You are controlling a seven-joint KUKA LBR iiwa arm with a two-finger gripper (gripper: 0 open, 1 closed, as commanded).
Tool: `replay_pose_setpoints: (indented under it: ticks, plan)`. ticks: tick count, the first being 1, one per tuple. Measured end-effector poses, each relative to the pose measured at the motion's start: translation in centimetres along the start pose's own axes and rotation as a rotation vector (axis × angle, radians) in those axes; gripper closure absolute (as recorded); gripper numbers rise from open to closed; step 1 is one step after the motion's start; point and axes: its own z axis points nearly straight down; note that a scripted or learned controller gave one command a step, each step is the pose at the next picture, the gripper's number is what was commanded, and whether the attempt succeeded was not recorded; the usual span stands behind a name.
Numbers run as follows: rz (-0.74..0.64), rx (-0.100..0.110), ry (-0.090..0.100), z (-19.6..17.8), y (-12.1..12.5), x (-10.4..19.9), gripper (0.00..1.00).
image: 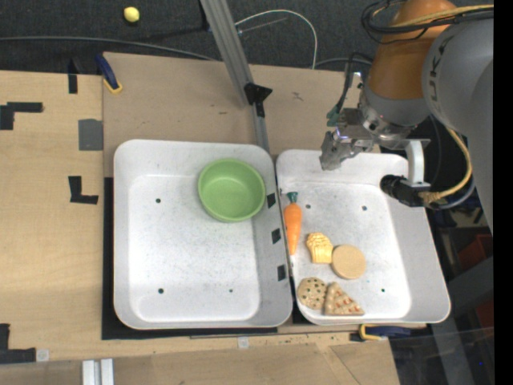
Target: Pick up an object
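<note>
From the camera above, the grey arm with its orange band is reaching in over the right bin (417, 215), and the claw (334, 157) is hanging above that bin's far left corner, with nothing between its fingers; whether those fingers are apart or together I cannot tell from this slant.

Taking the right bin as the landmark, a toy carrot (292, 224) is lying along its left wall, green top pointing away from the near edge. Just right of the carrot's lower end a yellow waffle-like piece (319, 248) is sitting, touching a round tan biscuit (349, 261) on its right. Near the bin's front left corner a speckled cookie (312, 293) and a pizza slice (342, 301) are lying side by side. All of these are sitting well apart from the claw.

To the left of the right bin, the left bin (144, 239) is holding a green bowl (231, 189), upright, in its far right part.
</note>
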Motion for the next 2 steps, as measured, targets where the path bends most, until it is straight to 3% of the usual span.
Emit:
replay_pose_setpoints:
  ticks: [2]
  plan:
    - [0.0,0.002,-0.001,0.8,-3.6,9.9,1.0]
